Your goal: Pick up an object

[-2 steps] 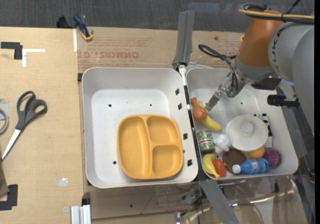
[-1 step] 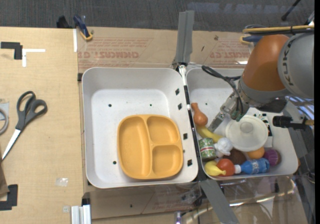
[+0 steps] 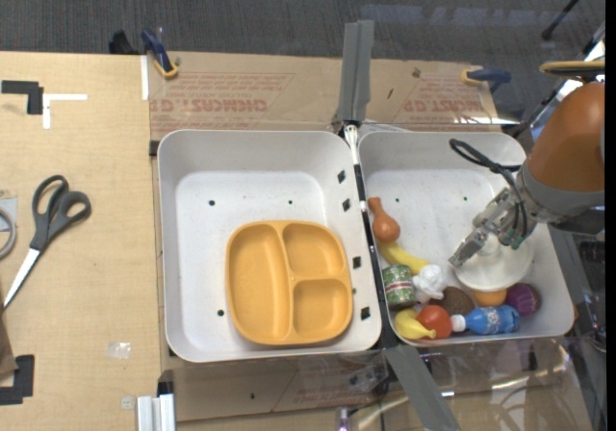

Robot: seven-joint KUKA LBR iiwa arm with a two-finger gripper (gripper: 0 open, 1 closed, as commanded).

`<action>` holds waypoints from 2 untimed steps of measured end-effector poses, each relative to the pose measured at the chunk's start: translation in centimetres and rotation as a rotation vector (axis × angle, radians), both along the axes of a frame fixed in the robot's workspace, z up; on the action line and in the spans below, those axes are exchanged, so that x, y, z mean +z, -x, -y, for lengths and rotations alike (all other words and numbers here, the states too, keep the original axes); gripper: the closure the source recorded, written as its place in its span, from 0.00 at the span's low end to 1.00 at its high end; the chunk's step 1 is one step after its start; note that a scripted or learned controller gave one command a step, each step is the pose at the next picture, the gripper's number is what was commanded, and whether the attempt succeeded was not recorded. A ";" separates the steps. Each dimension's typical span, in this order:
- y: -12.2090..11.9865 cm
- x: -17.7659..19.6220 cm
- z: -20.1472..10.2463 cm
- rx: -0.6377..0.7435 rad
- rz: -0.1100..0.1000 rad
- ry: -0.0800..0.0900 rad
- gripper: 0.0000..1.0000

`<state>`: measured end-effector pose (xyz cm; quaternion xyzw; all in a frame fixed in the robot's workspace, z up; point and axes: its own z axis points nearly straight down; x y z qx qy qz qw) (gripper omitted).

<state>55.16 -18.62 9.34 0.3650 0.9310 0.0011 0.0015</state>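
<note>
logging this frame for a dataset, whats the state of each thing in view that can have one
gripper: low in the right bin, over the white dish, nothing seen between its fingers
orange tray: flat in the left bin, compartments bare
blue bottle: lying on its side
green can: lying on its side
white dish: resting on the toys
scissors: slightly open, on the bench

— What do we see on the bench beside the bins?

— We see scissors (image 3: pixel 43 217) with black handles lying on the tan board (image 3: pixel 72 323) at the left, well apart from the bins.

— And behind them?

— We see printed cardboard (image 3: pixel 250 92) under the far rims, a blue clamp (image 3: pixel 159 52) at its left corner, another (image 3: pixel 489 78) at its right.
</note>
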 end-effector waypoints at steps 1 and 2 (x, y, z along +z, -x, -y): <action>-4.6 8.5 3.6 0.006 0.001 0.003 0.00; -1.6 3.4 1.7 0.059 0.000 0.003 0.00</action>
